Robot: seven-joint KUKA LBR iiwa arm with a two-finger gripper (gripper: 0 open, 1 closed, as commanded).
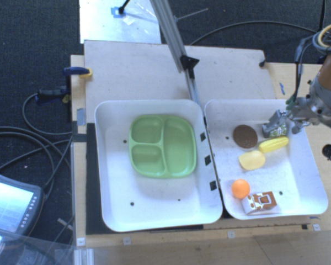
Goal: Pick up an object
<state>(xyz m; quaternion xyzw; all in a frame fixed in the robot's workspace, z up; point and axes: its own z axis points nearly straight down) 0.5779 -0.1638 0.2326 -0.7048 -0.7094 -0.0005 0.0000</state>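
**Arm poised over the right bin**

The gripper [277,127] hangs above the back of the right bin [314,200], just beside the yellow banana-shaped toy [273,144]; whether its jaws are open cannot be told (too small and blurred). Nearby lie a brown disc [245,136], a pale yellow piece [252,160], an orange ball [240,189] and a small carton [260,202]. The left bin [113,203] holds a green divided tray [163,146].
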